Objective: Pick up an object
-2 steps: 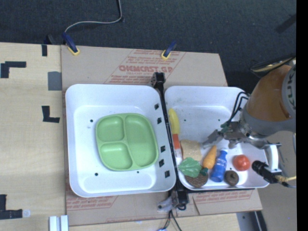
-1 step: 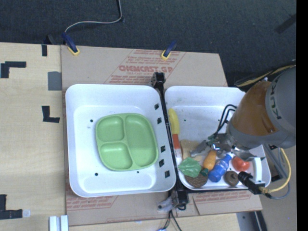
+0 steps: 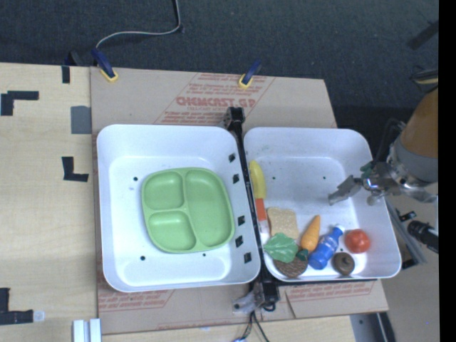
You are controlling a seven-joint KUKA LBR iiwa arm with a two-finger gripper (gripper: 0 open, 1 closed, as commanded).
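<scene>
A grey robot arm point(image 3: 420, 144) with an orange band reaches in from the right edge of the scene, its wrist hanging over the right rim of the right bin point(image 3: 306, 144). Its pincer point(image 3: 340, 192) points leftward and slightly down into that bin, over a bare patch of the white floor. The two thin fingers look spread a little apart, with nothing between them.

The objects to pick lie clustered along the bin's left wall and near edge, apart from the pincer. A yellow banana point(image 3: 256, 179) lies along the left wall, with a tan cracker point(image 3: 282, 223) below it. Beside that sit a green leafy toy point(image 3: 281, 248), an orange carrot point(image 3: 311, 233), a blue bottle point(image 3: 325, 249), a brown round piece point(image 3: 343, 263) and a red tomato point(image 3: 358, 241), which is the closest to the pincer.

The left bin point(image 3: 121, 191) holds a green divided plate point(image 3: 188, 209). Both bins rest on a cardboard sheet point(image 3: 206, 98) on the wooden table point(image 3: 35, 191).
</scene>
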